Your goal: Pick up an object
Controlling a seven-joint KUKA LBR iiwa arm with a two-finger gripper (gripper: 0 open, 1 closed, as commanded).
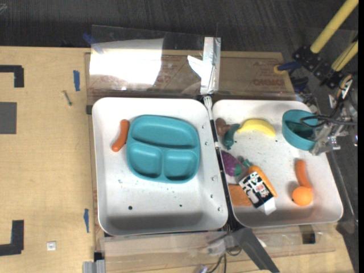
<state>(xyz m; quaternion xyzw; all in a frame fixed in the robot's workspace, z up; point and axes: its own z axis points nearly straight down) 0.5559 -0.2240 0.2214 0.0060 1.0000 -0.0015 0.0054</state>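
Teal bowl point(297, 131) is my best guess at the thing being gone for, since it sits tipped against the far right wall of the right bin point(284, 220), touching or all but touching the gripper point(330, 138), which hangs over that same wall just beside the bowl's rim. The metal parts there are small and muddled against the dark floor, so I cannot tell whether the gripper is open or closed, and nothing can be seen held in it; the bowl looks to be resting on the bin, not lifted. The other pickable things lie loose and scattered, as if dropped in without order so that each can be approached from above. A carrot point(302, 173) and an orange ball point(302, 195) lie near the gripper, on the side toward the camera and a little inward. A banana point(256, 128) lies beyond the bowl from the gripper. A black-and-white box point(257, 187) and a purple bunch point(230, 162), perhaps grapes, lie farther still, crowded against the wall between the bins. Well apart from the gripper, across that wall, the left bin point(102, 164) holds a teal divided plate point(164, 148) with an orange stick-shaped piece point(120, 135) just beside it. Both bins sit side by side on the tabletop point(40, 152), within the arm's reach.
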